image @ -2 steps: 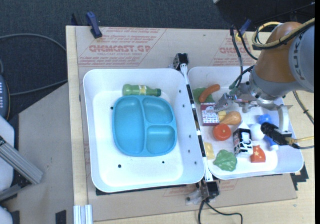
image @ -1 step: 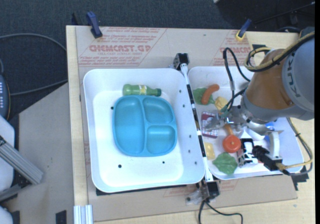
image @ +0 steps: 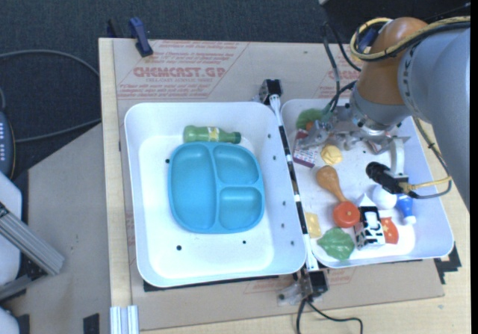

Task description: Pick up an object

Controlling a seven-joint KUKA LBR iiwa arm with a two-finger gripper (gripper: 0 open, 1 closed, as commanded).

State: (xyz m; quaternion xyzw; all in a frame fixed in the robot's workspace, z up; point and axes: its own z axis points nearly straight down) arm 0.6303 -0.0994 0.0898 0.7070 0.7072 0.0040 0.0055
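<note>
on the surface point(image: 187, 75) sit two white bins, the left bin point(image: 142, 175) holding one blue divided tray point(image: 216, 187) and one green bottle point(image: 211, 134), the right bin point(image: 433, 213) crowded with small toys beneath the claw point(image: 351, 131), whose state i cannot tell.

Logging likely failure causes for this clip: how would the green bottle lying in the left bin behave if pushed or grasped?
The green bottle lies on its side beside the blue divided plate, so a sideways push would probably roll it. It looks like a small toy, likely light and rigid. Its rounded, smooth-looking body might slip from a two-finger pinch.
</note>
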